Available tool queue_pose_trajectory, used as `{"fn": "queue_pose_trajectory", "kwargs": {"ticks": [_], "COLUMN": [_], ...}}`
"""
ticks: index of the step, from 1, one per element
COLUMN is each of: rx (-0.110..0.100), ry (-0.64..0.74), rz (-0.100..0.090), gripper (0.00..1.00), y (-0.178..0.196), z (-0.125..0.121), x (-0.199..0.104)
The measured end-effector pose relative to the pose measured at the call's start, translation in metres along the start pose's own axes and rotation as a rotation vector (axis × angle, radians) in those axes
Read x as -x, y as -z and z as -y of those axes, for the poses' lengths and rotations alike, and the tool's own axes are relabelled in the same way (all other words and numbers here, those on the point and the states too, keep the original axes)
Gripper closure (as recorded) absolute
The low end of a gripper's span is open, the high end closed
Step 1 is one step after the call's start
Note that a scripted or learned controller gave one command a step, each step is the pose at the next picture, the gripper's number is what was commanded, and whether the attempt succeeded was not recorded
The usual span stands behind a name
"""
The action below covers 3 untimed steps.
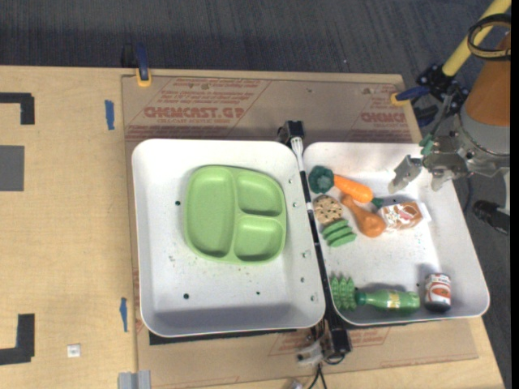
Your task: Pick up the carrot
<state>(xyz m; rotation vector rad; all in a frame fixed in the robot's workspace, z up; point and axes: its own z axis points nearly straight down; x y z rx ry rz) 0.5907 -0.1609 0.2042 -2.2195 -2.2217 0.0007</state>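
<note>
The end effector (pixel 415 171) hangs over the upper right part of the right bin (pixel 466 254), near its far rim, at the end of the grey arm with its orange band (pixel 491 100). Two pale fingers point down and leftward with a gap between them and nothing in that gap, so it stands open and holds nothing.

The carrot (pixel 353 188) lies to the left of the end effector and slightly nearer the camera, in the upper left part of the same bin. Its long axis runs from upper left to lower right, with the dark green top (pixel 321 178) at the upper left end, close to the bin's inner wall. To my judgement the coming move is a short travel leftward and down, with the fingers set across that slanted axis.

Just below the carrot lies a second orange toy, pear-like (pixel 366 220), which could be mistaken for it. Beside that sits a red and white packet (pixel 401 215); its print is too small to read. A brown cookie (pixel 328 210) and a ridged green piece (pixel 338 233) lie by the inner wall. Along the near edge are a green bottle (pixel 388 300), a spiky green toy (pixel 344 291) and a small red can (pixel 438 290), labels unreadable.

The left bin (pixel 158 241) holds a green divided plate (pixel 236 213). The cardboard sheet (pixel 259 104) on the table (pixel 57 241) reads CHEMCAST in red
</note>
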Motion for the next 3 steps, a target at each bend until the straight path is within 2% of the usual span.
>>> {"fn": "queue_pose_trajectory", "kwargs": {"ticks": [1,2,3], "rx": [0.003,0.018,0.016], "ry": [-0.074,-0.158,-0.155], "rz": [0.001,0.001,0.002], "gripper": [0.00,0.00,1.00], "y": [-0.083,-0.100,-0.092], "z": [-0.009,-0.035,-0.035], "x": [-0.022,-0.053,-0.053]}}
